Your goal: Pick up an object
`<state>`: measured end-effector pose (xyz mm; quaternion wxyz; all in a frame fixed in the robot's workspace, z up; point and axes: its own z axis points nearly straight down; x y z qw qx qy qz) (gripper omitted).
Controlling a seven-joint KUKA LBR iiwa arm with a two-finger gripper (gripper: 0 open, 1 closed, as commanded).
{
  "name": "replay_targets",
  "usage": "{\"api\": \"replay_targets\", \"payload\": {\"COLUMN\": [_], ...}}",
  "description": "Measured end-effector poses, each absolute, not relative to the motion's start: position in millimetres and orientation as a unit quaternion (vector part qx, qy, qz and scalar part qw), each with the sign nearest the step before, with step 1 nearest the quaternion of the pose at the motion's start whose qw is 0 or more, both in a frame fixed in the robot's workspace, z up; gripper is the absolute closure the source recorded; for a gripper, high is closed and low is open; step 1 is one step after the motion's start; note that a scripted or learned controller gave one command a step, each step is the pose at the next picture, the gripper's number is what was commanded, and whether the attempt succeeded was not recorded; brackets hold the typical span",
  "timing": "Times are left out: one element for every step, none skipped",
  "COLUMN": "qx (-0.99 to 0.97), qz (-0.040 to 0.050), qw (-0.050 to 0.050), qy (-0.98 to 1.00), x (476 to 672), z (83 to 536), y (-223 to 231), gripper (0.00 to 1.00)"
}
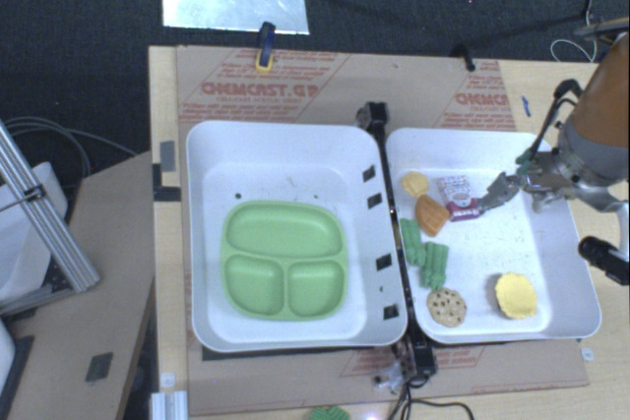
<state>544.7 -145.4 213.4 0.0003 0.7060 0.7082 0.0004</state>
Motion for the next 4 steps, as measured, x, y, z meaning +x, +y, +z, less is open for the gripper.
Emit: {"api": "replay_targets", "payload": {"qx": [0.705, 0.707, 0.705, 0.709], "qz": [0.0027, 0.0053, 0.0015, 0.0001], "qw": [0.004, 0.004, 0.002, 0.004], "qy": [0.71, 0.707, 0.709, 0.705], "x": [582.1, 597.6, 557.3, 502.2], "z": [92, 90, 86, 86], "y": [-109, -166, -88, -90], "gripper": [0.0, 0.0, 0.0, 0.0]}}
